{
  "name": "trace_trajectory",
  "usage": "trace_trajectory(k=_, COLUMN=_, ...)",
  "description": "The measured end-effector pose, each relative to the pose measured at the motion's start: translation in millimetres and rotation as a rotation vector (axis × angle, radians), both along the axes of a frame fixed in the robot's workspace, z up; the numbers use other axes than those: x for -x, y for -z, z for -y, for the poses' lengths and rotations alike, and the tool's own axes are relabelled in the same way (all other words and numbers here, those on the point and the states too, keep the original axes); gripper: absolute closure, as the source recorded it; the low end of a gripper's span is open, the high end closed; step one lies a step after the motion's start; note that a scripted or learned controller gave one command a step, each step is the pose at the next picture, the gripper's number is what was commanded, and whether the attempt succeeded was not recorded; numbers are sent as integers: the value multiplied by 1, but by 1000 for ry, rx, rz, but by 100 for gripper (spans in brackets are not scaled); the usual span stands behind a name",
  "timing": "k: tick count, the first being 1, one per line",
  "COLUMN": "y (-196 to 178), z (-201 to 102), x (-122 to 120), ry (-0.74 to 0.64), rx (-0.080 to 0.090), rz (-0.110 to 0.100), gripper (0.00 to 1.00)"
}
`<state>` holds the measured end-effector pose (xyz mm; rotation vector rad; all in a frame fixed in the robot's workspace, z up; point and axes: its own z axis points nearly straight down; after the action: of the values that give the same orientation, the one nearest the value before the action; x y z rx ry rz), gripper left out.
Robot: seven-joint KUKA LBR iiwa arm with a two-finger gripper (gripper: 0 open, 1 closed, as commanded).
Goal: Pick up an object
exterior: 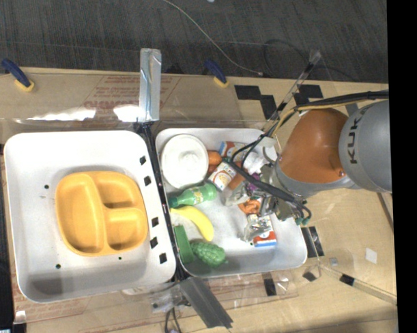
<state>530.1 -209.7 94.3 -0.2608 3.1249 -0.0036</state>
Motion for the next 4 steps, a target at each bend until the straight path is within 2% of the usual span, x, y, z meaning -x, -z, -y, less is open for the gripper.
trace_trajectory(k=1, y=2, z=-1, x=39, ry=77, rx=-2, rz=-4, gripper=0)
trace_trajectory(k=3, y=1, z=-1, x=37, ry=-38, rx=0, rz=0, gripper=0)
trace_trajectory(k=4, y=2, z=0, x=40, ry=-219, rx=0, rz=-1, gripper=0)
